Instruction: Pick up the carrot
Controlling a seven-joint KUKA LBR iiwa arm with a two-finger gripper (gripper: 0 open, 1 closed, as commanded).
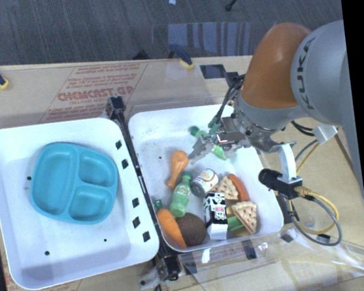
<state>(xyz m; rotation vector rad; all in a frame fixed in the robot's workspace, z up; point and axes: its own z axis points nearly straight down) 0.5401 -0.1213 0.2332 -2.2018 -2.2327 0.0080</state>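
Camera view: fingers [203, 147] blurred, carrot [169, 225] partly behind bin rim [155, 234].

Right bin's [148, 178] far right wall behind the arm [292, 75]; carrot's [169, 225] lower edge under the brown ball [192, 229].

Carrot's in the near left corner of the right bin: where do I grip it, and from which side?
Probably grip the carrot across its thick orange middle, coming straight down from above. It lies flat and slanted, with the bin wall on its left and a brown round item touching its right, so close the fingers along the freer diagonal, not sideways.
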